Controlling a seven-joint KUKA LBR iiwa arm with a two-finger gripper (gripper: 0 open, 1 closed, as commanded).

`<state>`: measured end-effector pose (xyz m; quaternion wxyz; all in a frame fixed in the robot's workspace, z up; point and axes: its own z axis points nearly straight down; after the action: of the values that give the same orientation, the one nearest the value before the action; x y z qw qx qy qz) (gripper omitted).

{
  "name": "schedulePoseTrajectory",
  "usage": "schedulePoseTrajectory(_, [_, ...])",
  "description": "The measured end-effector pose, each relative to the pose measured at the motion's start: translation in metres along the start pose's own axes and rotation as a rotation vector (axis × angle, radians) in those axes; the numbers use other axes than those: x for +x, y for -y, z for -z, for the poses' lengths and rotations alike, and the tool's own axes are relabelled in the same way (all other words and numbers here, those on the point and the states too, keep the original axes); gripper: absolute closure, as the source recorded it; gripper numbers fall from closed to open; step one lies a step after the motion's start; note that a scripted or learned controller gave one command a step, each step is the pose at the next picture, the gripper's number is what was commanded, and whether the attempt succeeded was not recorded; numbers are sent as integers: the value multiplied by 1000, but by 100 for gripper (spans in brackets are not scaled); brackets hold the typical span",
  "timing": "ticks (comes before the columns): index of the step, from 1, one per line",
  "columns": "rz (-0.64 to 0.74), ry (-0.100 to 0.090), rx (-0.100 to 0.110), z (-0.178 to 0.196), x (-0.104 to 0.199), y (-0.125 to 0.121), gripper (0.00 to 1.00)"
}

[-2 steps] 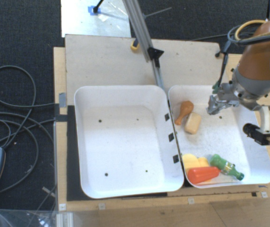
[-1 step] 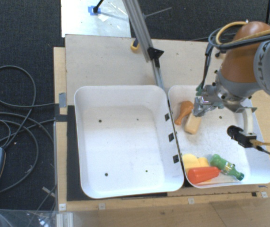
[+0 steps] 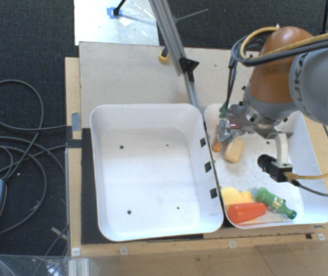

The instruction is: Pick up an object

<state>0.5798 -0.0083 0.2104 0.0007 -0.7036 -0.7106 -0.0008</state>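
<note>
My gripper [image 3: 226,133] hangs low over the upper left part of the right bin [image 3: 316,165], under the orange wrist band. Just beneath and right of it lies a tan block [image 3: 234,150]. A small orange piece [image 3: 216,146] sits by the bin's left wall, right beside the gripper tip. Along the near edge lie a yellow object [image 3: 233,196], a red-orange pepper-like piece [image 3: 246,212] and a green bottle [image 3: 275,203]. Nothing shows between the gripper's tips.
The left bin [image 3: 103,171] stands beside the right one, sharing a divider wall with black marks. A slanted metal pole [image 3: 172,33] crosses the bench behind the bins. Cables and a pendant lie on the floor at the left.
</note>
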Motion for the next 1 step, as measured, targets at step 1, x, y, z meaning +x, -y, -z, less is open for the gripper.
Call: schedulePoseTrajectory(1, [2, -1, -2, 15, 56, 12, 100])
